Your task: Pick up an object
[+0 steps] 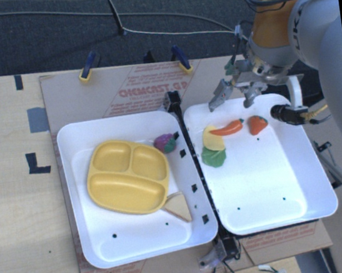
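The arm enters from three o'clock, its hand [235, 95] hanging over the twelve o'clock rim of the right bin [294, 204]. Both fingers [218, 96] are spread apart with nothing between them, so the hand is released. Just below it, toward six o'clock, lie an orange chili-shaped toy [227, 128] and a small red-orange piece [257, 124], near each other but apart. At the chili's eight o'clock sits a yellow piece [213, 139] that seems to rest against a green one [213, 157], though their contact is hard to judge. In the left bin [84, 239] a yellow divided plate [127, 175] fills the middle, a purple grape toy [166, 141] lies at its two o'clock, and a tan wedge [178, 207] at its five o'clock.
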Action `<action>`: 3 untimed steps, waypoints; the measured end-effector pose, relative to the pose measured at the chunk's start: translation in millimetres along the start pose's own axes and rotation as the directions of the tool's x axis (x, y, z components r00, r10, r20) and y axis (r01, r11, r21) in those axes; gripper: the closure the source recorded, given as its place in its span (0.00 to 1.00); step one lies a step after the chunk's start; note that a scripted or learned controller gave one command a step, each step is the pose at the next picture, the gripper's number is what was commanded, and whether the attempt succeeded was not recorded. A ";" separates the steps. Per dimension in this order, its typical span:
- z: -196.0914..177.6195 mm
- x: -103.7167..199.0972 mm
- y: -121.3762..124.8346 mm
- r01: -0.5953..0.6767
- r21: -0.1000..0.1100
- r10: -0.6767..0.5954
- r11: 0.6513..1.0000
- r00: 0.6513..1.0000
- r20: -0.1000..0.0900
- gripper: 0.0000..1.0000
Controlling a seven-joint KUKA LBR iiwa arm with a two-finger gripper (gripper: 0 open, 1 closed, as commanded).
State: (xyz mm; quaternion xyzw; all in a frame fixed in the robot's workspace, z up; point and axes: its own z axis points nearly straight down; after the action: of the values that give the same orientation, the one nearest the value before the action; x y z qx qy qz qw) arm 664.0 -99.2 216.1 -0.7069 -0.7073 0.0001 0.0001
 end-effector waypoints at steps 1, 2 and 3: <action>0.0 0.0 0.0 0.000 0.000 0.000 1.000 1.000 0.000 0.00; 0.0 0.0 0.0 0.000 0.000 0.000 1.000 1.000 0.000 0.00; 0.0 0.0 0.0 0.000 0.000 0.000 1.000 1.000 0.000 0.00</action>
State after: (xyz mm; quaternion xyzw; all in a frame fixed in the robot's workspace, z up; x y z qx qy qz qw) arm 664.0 -99.2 216.1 -0.7069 -0.7073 0.0001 0.0001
